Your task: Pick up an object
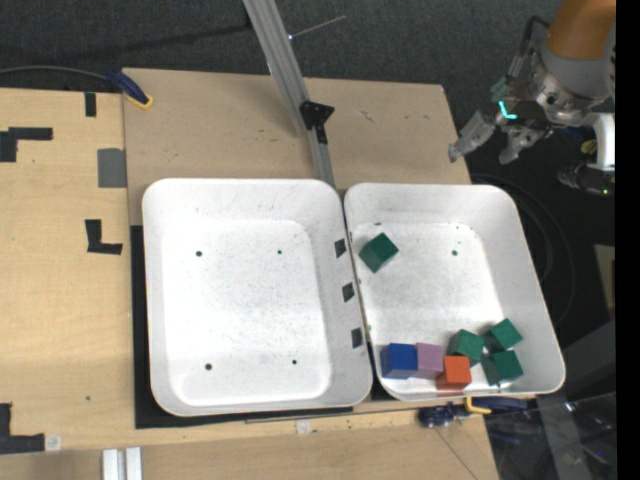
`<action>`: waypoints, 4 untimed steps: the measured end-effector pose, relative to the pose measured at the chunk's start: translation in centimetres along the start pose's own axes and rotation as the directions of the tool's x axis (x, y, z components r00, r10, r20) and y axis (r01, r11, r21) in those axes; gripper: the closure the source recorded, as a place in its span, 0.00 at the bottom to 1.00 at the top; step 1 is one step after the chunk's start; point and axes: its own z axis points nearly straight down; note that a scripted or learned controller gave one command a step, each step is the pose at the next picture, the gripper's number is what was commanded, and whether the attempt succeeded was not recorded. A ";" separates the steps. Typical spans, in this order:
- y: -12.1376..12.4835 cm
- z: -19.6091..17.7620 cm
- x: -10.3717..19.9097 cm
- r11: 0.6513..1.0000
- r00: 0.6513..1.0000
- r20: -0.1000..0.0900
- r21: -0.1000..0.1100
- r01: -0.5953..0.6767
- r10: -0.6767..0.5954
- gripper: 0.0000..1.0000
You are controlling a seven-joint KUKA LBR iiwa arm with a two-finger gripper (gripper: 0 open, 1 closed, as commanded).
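My gripper (492, 141) hangs beyond the upper right corner of the right bin (520, 230), above the bench edge. Its two fingers are spread apart and hold nothing. In the right bin a green block (378, 251) lies alone near the upper left. Along that bin's near wall sits a cluster: a blue block (400, 359), a purple block (429, 358), an orange block (456, 371) and three green blocks (490, 350).
The left bin (160, 268) stands beside the right one, sharing a middle rim. A slanted metal bar (285, 63) runs from the top down to the bins' junction. A blue-and-yellow clamp (132, 87) lies at the bench's far left.
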 end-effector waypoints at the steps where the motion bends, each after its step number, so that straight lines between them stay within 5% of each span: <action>1: 0.1 -0.3 0.0 1.000 1.000 0.002 -0.004 0.001 -0.001 0.00; 4: -0.4 18.6 0.2 1.000 1.000 0.001 0.004 0.001 -0.001 0.00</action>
